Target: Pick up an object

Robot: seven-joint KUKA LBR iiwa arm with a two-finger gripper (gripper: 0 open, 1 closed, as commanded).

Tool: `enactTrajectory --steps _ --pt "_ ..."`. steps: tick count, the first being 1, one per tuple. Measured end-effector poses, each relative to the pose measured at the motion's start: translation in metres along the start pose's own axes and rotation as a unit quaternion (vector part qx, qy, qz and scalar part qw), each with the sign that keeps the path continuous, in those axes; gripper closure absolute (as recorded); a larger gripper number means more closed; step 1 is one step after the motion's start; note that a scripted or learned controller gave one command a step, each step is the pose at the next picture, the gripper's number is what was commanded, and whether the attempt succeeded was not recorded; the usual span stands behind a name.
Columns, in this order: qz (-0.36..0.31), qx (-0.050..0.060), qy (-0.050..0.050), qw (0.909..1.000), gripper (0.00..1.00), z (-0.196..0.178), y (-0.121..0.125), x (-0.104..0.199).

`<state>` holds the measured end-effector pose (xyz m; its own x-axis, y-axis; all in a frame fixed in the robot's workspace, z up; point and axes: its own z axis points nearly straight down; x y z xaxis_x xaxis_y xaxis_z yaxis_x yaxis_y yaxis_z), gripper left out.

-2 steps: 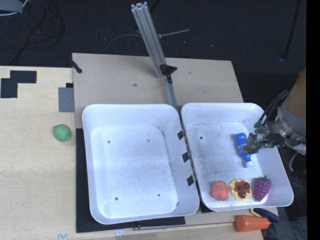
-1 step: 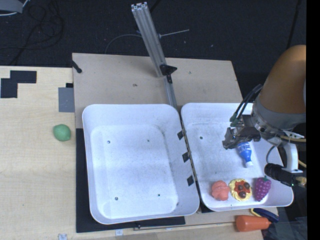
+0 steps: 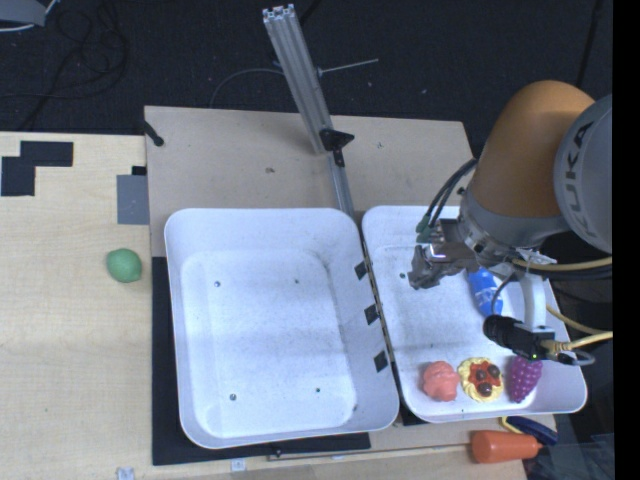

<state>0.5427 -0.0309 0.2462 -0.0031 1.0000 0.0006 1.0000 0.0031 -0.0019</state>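
My gripper (image 3: 428, 268) hangs over the upper middle of the right bin (image 3: 415, 348), above bare floor, with nothing visible between its fingers. A blue object (image 3: 484, 290) lies just to its right, partly under the wrist. Along the bin's front edge sit a pink lumpy toy (image 3: 438, 380), a yellow tart with red berries (image 3: 481, 378) and a purple grape bunch (image 3: 523, 376). The arm's orange band (image 3: 525, 153) and grey wrist hide the bin's back right corner.
The left bin (image 3: 200, 238) stands beside the right one. A green ball (image 3: 125, 265) rests on the bench at far left. An orange carrot-like toy (image 3: 503, 446) lies outside the right bin's front edge. A metal rail (image 3: 305, 78) slants up behind the bins.
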Motion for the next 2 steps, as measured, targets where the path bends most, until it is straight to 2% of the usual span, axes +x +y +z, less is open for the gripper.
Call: enactTrajectory --steps 2 --pt "0.001 0.0 0.0 1.0 1.0 0.022 0.062 0.07"
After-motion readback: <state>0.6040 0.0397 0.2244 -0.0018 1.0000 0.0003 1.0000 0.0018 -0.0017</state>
